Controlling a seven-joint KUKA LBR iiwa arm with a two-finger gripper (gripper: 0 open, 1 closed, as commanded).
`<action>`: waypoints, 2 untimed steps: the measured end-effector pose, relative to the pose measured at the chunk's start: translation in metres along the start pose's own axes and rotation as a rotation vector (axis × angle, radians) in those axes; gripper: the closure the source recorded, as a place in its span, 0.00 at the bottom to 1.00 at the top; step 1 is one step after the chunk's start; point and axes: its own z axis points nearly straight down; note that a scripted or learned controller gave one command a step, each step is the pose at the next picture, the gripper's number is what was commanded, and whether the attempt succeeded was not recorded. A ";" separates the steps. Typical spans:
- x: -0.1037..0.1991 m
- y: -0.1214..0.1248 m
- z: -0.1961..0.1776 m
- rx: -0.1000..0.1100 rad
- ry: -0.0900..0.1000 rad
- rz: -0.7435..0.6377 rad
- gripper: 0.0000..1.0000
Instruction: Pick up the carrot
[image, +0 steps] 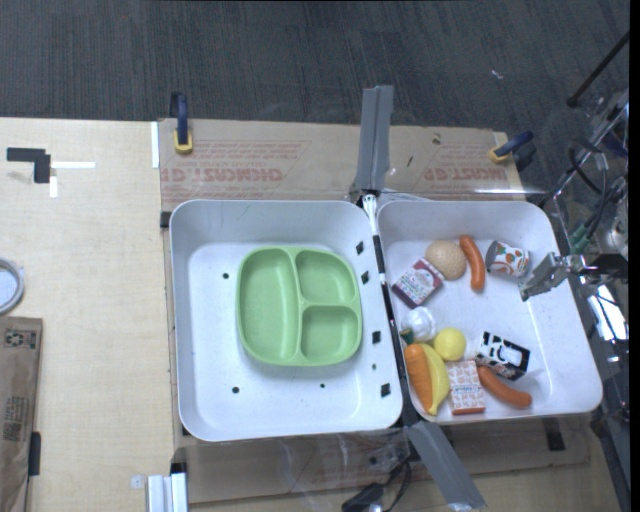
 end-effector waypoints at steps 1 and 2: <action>0.048 0.023 0.051 0.002 0.000 0.379 0.00; 0.054 0.014 0.173 -0.005 0.000 0.340 0.00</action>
